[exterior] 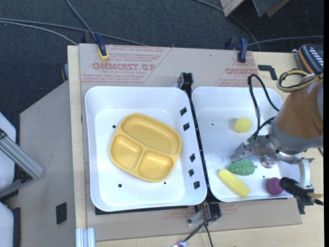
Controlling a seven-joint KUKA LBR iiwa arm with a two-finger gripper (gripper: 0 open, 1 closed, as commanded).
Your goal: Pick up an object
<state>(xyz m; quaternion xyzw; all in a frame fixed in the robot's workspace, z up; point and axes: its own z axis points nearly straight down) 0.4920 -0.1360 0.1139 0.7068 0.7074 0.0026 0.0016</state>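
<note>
The right bin [216, 103] holds a small yellow ball [242, 124], a green bumpy toy [241, 167], a yellow corn cob [234, 182] and a purple piece [274, 186]. My gripper [252, 157] hangs low over the middle of this bin, just above and to the right of the green toy. Its fingers [239, 151] stand spread, open, and I see nothing between them. The grey and orange arm [303, 118] comes in from the right and hides part of the bin's right side.
The left bin [97, 102] carries a yellow compartment plate [145, 147]. A black divider [191, 133] runs between the bins. Black cable [256, 98] loops over the right bin's back. Clamps [102, 48] sit on the bench's far edge.
</note>
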